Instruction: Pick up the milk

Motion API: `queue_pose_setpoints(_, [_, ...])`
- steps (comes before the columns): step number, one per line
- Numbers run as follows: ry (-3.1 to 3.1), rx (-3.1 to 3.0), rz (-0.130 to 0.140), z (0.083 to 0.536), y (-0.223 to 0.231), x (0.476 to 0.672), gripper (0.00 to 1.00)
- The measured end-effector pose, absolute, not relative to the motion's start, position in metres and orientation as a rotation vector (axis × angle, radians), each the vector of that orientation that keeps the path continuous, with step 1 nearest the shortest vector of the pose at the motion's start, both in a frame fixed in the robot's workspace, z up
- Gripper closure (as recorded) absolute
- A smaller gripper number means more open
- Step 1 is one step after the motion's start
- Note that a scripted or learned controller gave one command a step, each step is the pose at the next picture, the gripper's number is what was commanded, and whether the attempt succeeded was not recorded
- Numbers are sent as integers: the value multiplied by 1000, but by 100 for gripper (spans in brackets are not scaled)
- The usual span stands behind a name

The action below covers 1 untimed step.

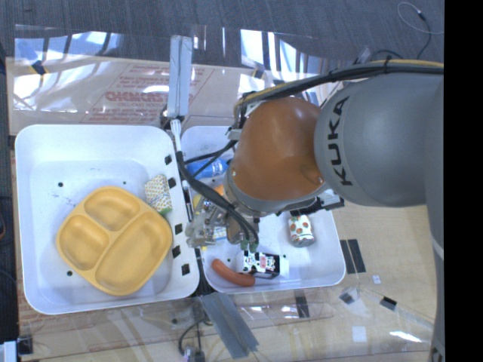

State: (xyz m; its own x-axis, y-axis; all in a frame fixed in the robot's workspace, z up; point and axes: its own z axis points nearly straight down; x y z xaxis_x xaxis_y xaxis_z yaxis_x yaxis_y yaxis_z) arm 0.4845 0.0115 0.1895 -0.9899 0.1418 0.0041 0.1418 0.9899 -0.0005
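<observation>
The bench lies under clear plastic sheeting with dark carpet beyond it, and it bears 2 shallow white bins side by side, a left bin (30,202) and a right bin (332,266).

In the camera view, the grey arm (385,142) reaches in from the right and covers much of the right bin, its orange band (275,153) above the wrist. The gripper (205,228) hangs low over the right bin, close to the wall shared with the left bin. It is tangled among cables and metal parts, so I cannot tell whether it is open or closed, and nothing can be seen held in it.

The milk (262,263), a small black-and-white carton, lies on the right bin's floor below and to the right of the gripper, near it but apart. A reddish sausage (232,274) lies below the gripper, just beside the milk. A spotted can (301,230) stands to the gripper's right, well apart. A blue item (216,169) shows above the gripper, partly hidden by the arm.

Left of the gripper, in the left bin, sit a small checkered packet (157,191) and 1 yellow divided plate (113,240).
</observation>
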Motion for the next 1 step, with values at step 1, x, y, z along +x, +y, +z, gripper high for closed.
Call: queue_pose_setpoints(1, [-3136, -120, 1, 189, 86, 478, 100])
